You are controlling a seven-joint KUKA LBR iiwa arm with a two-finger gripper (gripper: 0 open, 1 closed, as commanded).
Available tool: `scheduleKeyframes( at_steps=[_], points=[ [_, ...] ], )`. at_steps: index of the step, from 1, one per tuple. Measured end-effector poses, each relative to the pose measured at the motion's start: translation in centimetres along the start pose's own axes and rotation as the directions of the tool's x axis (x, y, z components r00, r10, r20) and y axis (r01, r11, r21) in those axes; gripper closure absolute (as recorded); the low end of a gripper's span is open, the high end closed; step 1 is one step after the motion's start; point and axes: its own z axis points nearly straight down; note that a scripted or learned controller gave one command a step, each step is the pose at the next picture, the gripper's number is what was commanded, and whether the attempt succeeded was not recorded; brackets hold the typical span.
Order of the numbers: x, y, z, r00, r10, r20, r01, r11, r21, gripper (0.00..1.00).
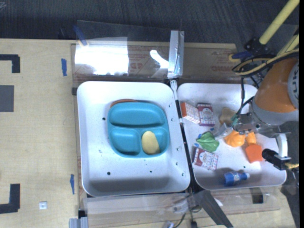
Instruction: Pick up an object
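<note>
My gripper (231, 126) hangs low over the middle of the right bin (213, 90), at the end of the grey arm with its orange band (280, 91). Directly below it lies an orange lumpy object (233, 139). A green crumpled piece (207, 141) lies just to its left, and a tan item (225, 114) just above. An orange-red block (253, 153) sits to the lower right. The wrist hides how the gripper stands.
The right bin also holds two red-and-white packets (199, 113) (205, 159) and a small blue bottle (236, 177) near the front wall. In the left bin (90, 127) a blue divided tray (135, 118) carries a yellow oval object (150, 142). Cables and a yellow pole (280, 15) are at the back right.
</note>
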Motion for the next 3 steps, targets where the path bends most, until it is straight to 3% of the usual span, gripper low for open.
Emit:
scheduleKeyframes(
  at_steps=[1,2,3],
  points=[
    [1.5,0.8,-5.1,0.999,0.05,0.0,-0.05,0.999,-0.001,0.0],
    [-0.1,1.2,0.5,1.0,-0.02,0.0,0.02,1.0,-0.007,0.0],
    [-0.1,1.1,-0.3,1.0,-0.018,0.0,0.018,1.0,-0.005,1.0]
  ],
)
